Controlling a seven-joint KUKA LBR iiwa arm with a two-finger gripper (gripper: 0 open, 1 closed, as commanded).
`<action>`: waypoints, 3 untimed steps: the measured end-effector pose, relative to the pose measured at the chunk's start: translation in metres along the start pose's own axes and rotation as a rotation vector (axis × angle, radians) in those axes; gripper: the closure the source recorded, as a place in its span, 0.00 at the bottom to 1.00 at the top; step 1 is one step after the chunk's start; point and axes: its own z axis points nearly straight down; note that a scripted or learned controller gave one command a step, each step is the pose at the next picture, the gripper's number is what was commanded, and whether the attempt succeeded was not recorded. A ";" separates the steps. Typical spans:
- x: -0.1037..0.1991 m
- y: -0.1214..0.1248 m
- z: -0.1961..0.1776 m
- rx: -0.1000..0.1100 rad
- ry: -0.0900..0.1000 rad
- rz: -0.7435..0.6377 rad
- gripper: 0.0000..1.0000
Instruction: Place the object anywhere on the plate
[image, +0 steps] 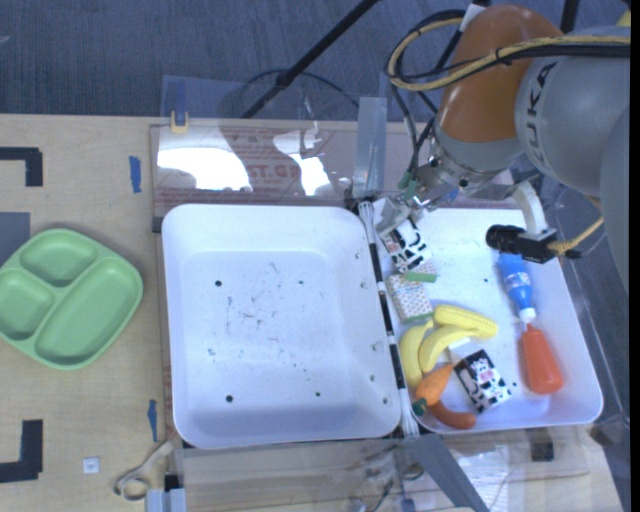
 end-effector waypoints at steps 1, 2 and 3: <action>0.055 -0.058 -0.006 0.002 0.001 0.244 1.00; 0.114 -0.032 0.030 0.001 0.001 -0.147 1.00; 0.153 -0.023 0.026 -0.001 0.000 -0.003 1.00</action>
